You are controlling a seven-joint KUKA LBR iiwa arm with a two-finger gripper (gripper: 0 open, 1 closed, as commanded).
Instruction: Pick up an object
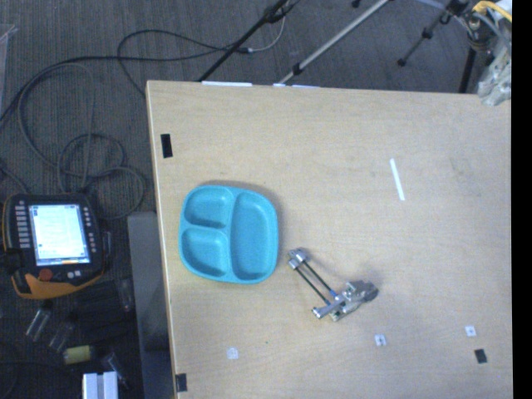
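Note:
A light blue divided plate (230, 233) with three compartments lies flat on the left part of the wooden bench top (349, 140). Just to its right lies a metal hand tool (330, 288) with two long thin handles. It is angled from upper left to lower right, and its bulkier head is at the lower right. The tool's handle end is close to the plate's rim, with a small gap between them. A short white strip (397, 179) lies flat further back on the right.
The bench's left edge runs down near x 180-210, and its far edge crosses the top. Small black and white markers (166, 145) dot the surface. On the floor to the left are a teach pendant (56, 235) and cables; stand legs (357, 11) are behind.

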